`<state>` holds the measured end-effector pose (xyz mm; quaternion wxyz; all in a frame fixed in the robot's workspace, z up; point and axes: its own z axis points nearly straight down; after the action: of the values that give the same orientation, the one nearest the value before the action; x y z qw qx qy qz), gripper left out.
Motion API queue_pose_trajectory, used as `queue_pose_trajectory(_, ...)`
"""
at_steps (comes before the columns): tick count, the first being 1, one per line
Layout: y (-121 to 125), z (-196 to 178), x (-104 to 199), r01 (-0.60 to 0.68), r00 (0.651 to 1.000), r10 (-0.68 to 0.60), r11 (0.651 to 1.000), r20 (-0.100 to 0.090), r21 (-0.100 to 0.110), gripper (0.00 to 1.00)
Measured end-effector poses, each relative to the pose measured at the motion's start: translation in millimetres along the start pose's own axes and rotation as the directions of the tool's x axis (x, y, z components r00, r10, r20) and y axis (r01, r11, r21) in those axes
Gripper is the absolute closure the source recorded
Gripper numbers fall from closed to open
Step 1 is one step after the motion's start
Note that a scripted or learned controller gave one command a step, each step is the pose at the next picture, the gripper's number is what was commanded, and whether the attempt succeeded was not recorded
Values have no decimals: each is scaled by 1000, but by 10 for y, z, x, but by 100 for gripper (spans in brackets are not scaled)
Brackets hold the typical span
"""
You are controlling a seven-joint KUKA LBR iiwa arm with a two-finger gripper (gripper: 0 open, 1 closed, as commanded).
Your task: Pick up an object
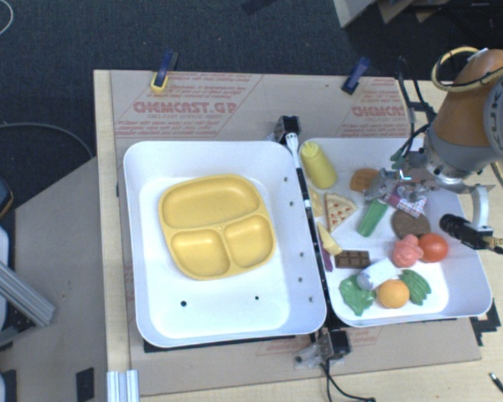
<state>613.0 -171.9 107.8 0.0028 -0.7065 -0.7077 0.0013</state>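
The claw (400, 188) hangs low over the far part of the right bin (469, 296); whether it is spread or pressed together I cannot tell. Just left of it lies a green stick (372, 216), with a brown cookie (411, 224) on its near side. The left bin (142, 224) holds a yellow divided plate (215, 224).

green cylinder (372, 217), tilted (right bin)
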Motion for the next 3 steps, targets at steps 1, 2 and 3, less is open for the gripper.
queue_pose_trajectory(1, 49, 166, -15, 0, 1000, 0, 1000, 9, -20, 0)
queue_pose_trajectory(2, 73, 26, -27, 0, 1000, 0, 1000, 13, -30, 100)
queue_pose_trajectory(3, 21, -590, -73, -3, 1000, 3, 1000, 5, -12, 100)
